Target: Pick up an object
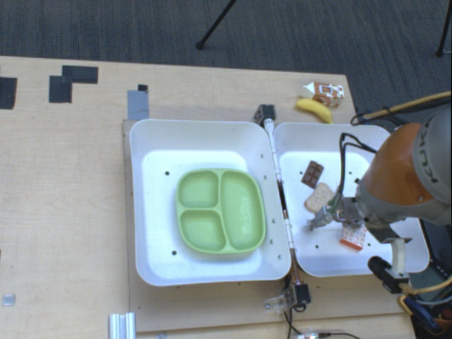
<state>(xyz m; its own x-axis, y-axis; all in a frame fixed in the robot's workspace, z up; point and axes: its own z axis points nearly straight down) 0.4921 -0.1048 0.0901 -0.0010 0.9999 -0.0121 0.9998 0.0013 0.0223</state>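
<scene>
A wooden bench [63,189] stands on dark grey carpet [141,20].

Bright, even overhead light falls across the bench [63,210], leaving the wood pale and washed out toward the left of the frame. The two white bins [205,136] near the centre glare close to overexposure, their inner walls losing detail, and the green plate [220,212] casts only a faint, soft-edged shadow. The dark carpet [141,13] along the top stays dim but shows its weave. Focus is soft throughout; the arm [406,171] at the right edge looks smeared, and small items in the right bin lack crisp outlines.
</scene>
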